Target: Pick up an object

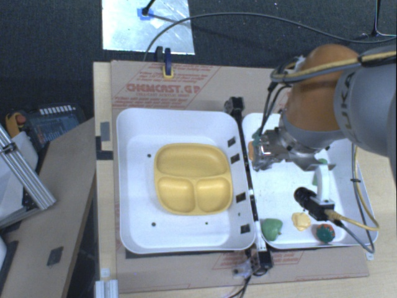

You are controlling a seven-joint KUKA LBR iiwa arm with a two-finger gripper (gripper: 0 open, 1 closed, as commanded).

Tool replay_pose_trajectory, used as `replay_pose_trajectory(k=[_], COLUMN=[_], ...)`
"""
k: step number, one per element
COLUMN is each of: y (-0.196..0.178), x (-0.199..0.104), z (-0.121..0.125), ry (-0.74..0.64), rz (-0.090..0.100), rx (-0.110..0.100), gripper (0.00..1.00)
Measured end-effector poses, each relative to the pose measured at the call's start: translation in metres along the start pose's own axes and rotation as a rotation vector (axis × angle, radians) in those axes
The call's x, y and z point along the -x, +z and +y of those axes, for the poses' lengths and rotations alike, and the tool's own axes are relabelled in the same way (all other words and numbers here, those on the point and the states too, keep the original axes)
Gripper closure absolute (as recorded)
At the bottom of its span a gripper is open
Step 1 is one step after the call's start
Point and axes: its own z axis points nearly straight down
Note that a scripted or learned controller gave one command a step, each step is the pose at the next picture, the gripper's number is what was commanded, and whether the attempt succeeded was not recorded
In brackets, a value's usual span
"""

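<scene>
My gripper (pixel 260 154) hangs low over the left part of the right bin (pixel 282 185), under the grey arm with its orange band. A small orange-yellow thing (pixel 252 149) shows right at the gripper's left side, by the bin's wall; I cannot tell whether it is held. Along the near edge of that bin lie a green object (pixel 271 228), a small yellow piece (pixel 301 221) and a teal and orange ball (pixel 325 233). A bit of green (pixel 322 162) peeks out below the wrist.
The left bin (pixel 133 166) holds a yellow divided plate (pixel 191 177) in its middle. A black divider with clips (pixel 243 166) runs between the two bins. The arm covers the back of the right bin.
</scene>
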Motion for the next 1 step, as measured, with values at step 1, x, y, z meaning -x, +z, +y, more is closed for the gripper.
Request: replay_pose_trajectory(k=[1], y=[0.0127], x=[-0.0528], z=[0.0026], ry=[0.0], rz=[0.001], rx=[0.0], gripper=[1.0])
